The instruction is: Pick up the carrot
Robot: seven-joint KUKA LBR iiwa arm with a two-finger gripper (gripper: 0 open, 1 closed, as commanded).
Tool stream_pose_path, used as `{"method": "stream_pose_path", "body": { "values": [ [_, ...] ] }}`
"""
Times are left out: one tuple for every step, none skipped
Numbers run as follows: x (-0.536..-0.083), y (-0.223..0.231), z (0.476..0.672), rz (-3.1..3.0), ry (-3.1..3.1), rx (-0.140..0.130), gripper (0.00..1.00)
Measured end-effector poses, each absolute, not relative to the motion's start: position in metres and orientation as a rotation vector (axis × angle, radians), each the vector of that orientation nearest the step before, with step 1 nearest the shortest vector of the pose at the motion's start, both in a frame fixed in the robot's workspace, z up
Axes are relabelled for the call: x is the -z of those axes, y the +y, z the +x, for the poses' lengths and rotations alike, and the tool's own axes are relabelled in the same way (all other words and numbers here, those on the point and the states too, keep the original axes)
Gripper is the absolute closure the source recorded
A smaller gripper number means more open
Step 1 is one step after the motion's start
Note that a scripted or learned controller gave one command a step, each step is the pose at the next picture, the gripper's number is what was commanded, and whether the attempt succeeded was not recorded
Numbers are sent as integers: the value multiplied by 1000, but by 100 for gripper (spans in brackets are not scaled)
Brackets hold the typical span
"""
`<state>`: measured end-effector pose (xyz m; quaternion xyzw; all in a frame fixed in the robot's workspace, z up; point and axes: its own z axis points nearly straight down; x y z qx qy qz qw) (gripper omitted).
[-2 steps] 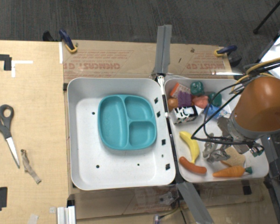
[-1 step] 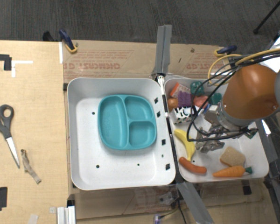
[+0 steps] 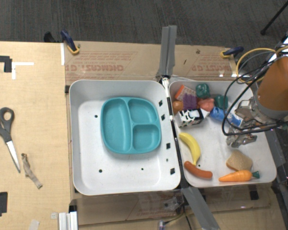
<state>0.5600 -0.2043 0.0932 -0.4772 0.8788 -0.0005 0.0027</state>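
The claw is hanging over the right bin, near that bin's right wall, below the orange band of the arm. Whether it is open or closed cannot be told; nothing is showing clearly in its grip.

The carrot is lying flat on the bin floor, below the claw in the view, toward the bin's near edge. Its orange body is pointing left and its green end is pointing right. It is lying apart from the claw.

A piece of brown bread is sitting between the claw and the carrot, just beside the carrot's upper side. To the lower left of the claw, a red sausage is lying near the front wall, and a banana is lying left of the claw, close to the bin's left wall. Up and to the left of the claw, a heap of small toys is crowding the far corner; single items there are hard to separate.

Well to the left of the claw, the left bin is holding a teal divided plate. Farther left, scissors are lying on the table.
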Motion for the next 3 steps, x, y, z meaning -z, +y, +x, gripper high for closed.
{"method": "stream_pose_path", "body": {
  "values": [
    [-111, -220, 549, -1863, 2523, 1, 100],
    [-176, -220, 523, -1628, 2681, -1, 100],
    [-168, -220, 525, -1942, 2464, -3, 100]
  ]
}}
